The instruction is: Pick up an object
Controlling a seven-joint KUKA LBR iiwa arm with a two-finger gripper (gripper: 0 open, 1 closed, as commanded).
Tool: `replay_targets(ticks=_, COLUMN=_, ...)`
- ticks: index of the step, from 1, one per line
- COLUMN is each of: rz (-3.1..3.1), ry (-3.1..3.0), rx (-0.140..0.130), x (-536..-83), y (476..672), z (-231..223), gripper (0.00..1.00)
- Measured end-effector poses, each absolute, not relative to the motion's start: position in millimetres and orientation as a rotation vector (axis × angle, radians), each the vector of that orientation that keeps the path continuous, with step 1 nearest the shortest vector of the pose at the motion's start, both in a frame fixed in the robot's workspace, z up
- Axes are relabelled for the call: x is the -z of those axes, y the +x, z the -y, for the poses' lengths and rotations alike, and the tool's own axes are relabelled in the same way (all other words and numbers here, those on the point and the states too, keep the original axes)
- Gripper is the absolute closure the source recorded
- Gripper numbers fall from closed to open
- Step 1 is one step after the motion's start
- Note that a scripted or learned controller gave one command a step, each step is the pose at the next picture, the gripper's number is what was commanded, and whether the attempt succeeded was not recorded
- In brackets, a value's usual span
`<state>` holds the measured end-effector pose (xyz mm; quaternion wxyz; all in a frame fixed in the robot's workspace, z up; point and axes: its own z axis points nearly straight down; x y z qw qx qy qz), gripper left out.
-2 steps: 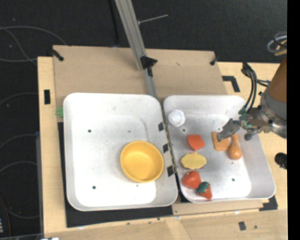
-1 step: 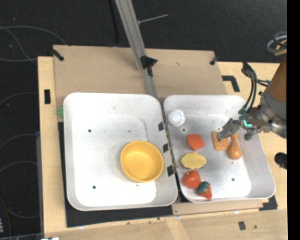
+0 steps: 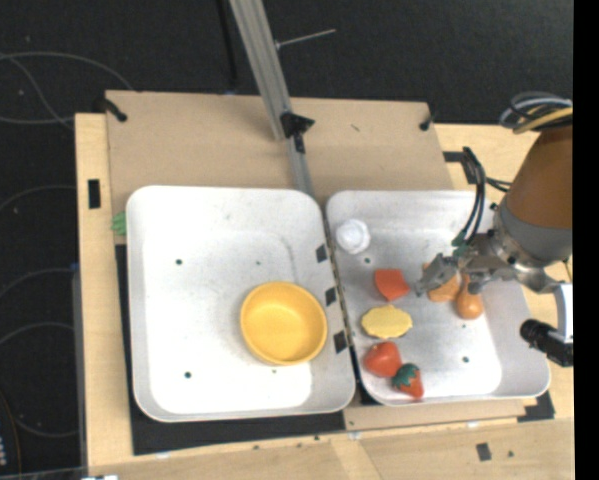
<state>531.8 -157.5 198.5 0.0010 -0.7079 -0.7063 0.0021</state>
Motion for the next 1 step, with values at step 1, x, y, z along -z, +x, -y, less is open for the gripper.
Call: replay_targets(ticks=1, rz=2.218, ry=-2.223, rx=-0.007, x=-146.0, y=541.0, z=158.4, gripper=0.00)
